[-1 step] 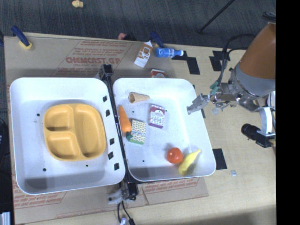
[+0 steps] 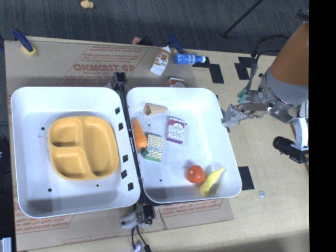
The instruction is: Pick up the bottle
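Observation:
The bottle [image 2: 189, 59] is small and blue with a lighter cap end. It lies on its side on the bench behind the right bin [image 2: 227, 156], outside both bins. My gripper [image 2: 231, 115] hangs just off that bin's right rim, about mid-height, well in front and to the right of the bottle. Nothing shows in its grip. The grey wrist and orange band sit at the right edge of the view.
In the right bin lie a cone [image 2: 155, 108], a carrot [image 2: 139, 134], a purple carton [image 2: 176, 129], a checkered packet [image 2: 154, 146], a tomato [image 2: 195, 174] and a banana [image 2: 211, 181]. The left bin holds a yellow divided plate [image 2: 83, 146]. A small carton [image 2: 160, 61] lies left of the bottle.

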